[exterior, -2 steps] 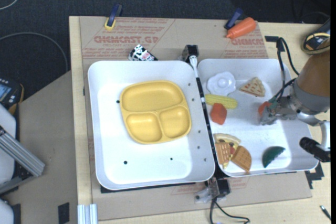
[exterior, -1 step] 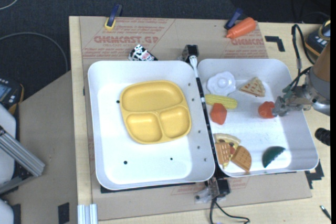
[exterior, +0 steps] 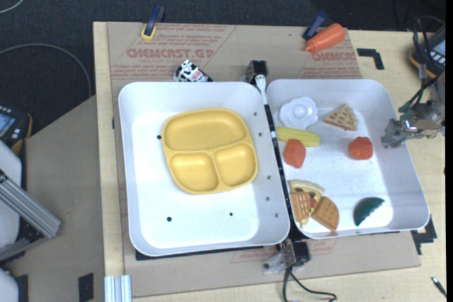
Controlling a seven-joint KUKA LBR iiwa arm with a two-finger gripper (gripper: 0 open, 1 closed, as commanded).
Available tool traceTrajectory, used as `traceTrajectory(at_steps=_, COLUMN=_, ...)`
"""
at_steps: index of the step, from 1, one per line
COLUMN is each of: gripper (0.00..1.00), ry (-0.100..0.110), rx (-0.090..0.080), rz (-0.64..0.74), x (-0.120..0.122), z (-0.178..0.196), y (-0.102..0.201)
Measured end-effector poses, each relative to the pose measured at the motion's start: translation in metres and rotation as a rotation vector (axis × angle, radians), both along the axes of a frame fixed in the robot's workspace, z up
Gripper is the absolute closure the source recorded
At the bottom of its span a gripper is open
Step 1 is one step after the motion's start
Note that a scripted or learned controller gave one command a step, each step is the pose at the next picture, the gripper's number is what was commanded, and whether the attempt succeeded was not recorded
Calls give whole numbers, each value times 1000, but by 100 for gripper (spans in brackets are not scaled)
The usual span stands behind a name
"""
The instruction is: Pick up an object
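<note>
Gripper (exterior: 396, 132) sits at the right rim of the right bin (exterior: 407, 177), about level with the red tomato; whether it is released or clenched cannot be told from this view, and nothing is seen between its tips.

Right bin contents, all lying on the floor of the bin:
- White fried egg (exterior: 298, 111) near the back left corner.
- Pizza slice (exterior: 342, 117) just right of the egg.
- Corn cob (exterior: 297, 136) along the left wall, touching the top of a red-orange pepper (exterior: 294, 153).
- Red tomato (exterior: 360, 148) right of centre, the piece nearest the gripper but apart from it.
- Dark green leaf-shaped piece (exterior: 368, 208) near the front right corner.
- Two waffle-like pieces (exterior: 313, 206) at the front left corner, overlapping.

Left bin (exterior: 138, 152) holds a yellow divided plate (exterior: 209, 150), roughly central.

On the bench behind the bins: a toy carrot (exterior: 325, 37) and a small black-and-white toy (exterior: 190, 72).

Assessment: no object is lifted. The pick appears not yet made; selecting a piece, descending over it, closing and raising all remain.
</note>
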State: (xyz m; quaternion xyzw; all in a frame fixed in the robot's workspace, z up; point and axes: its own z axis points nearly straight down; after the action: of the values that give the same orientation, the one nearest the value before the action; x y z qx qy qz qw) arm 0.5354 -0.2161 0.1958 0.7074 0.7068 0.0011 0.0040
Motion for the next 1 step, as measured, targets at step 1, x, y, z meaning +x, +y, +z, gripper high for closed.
traceTrajectory(at_steps=1, gripper=100, ry=1, rx=1, rz=2, x=1, z=31, y=-1)
